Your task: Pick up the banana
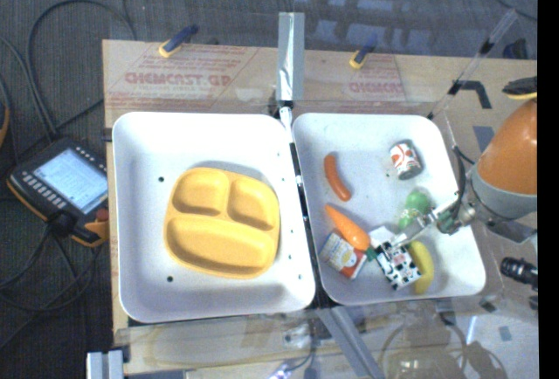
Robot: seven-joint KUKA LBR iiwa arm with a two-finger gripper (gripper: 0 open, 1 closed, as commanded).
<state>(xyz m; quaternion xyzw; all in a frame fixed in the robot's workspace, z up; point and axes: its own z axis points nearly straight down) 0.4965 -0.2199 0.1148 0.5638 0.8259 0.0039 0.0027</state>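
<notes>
There are two white bins side by side on the bench. The left bin (140, 281) has a big yellow tray (224, 222) in it, the kind with three little sections for food. The right bin (349, 128) is full of small toys. The banana (424, 266) is yellow and lies near the front right corner of that bin, close to the wall. Just to its left, touching it or almost touching it, is a small black and white box (397, 265). Next to that is a little carton (341, 253) with red and orange on it, and an orange carrot (348, 227) lies across its top edge. A red sausage (337, 176) rests further back near the middle wall, and a small red and white can (404, 159) sits near the back. A green thing (414, 204) (I can't tell what it is, it looks blurry) sits between the can and the banana. The arm (511, 161) comes in from the right, with its big orange band showing. The claw (410, 236) hangs low just above the banana and the black and white box. I cannot tell if the claw is open or closed, and I see nothing held in it.
</notes>
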